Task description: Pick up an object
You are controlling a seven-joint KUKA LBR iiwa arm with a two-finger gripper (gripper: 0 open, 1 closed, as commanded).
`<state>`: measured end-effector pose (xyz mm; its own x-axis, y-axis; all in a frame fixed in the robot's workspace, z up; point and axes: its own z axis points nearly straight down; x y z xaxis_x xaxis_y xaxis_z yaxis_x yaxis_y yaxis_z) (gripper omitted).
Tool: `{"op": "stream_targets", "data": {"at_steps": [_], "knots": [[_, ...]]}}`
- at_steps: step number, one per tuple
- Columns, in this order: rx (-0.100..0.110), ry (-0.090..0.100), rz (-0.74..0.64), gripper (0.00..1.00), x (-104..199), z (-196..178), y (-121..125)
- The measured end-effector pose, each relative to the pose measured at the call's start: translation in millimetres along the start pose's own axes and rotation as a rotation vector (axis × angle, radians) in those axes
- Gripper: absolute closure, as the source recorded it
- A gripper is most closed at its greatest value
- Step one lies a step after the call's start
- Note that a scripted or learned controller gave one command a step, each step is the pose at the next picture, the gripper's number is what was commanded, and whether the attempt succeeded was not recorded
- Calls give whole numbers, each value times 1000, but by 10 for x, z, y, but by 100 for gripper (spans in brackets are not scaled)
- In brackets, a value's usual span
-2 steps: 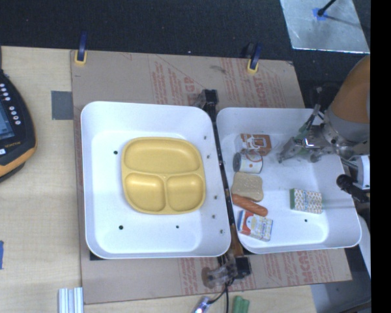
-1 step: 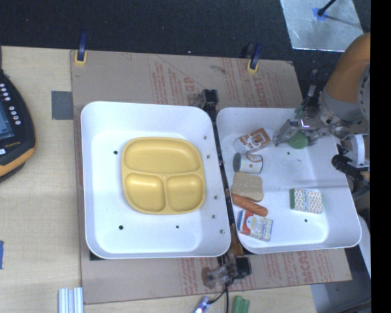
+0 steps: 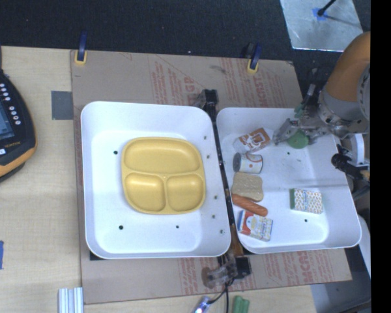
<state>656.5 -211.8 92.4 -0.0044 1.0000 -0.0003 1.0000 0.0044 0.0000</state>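
My gripper [image 3: 301,130] hangs over the far right part of the right bin [image 3: 332,233], at the end of the grey arm with the orange band. A small green round object [image 3: 298,140] lies right below it, partly covered by it. In the same bin, along its left side, lie a brown and white packet [image 3: 254,139], a small can on its side [image 3: 247,163], a tan sponge-like block [image 3: 247,186], an orange carrot-like stick [image 3: 249,205] and a red and blue packet [image 3: 256,225]. A green patterned box [image 3: 306,201] sits towards the right.
The left bin [image 3: 98,233] holds a yellow divided plate [image 3: 163,175]. A teach pendant [image 3: 3,132] lies on the bench at the far left. Clamps [image 3: 210,98] join the bins at their shared edge.
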Motion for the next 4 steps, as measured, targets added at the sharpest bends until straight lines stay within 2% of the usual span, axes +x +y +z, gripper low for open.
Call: {"op": "stream_targets", "data": {"at_steps": [4], "knots": [[3,2,-2,0,5,3,-2]]}}
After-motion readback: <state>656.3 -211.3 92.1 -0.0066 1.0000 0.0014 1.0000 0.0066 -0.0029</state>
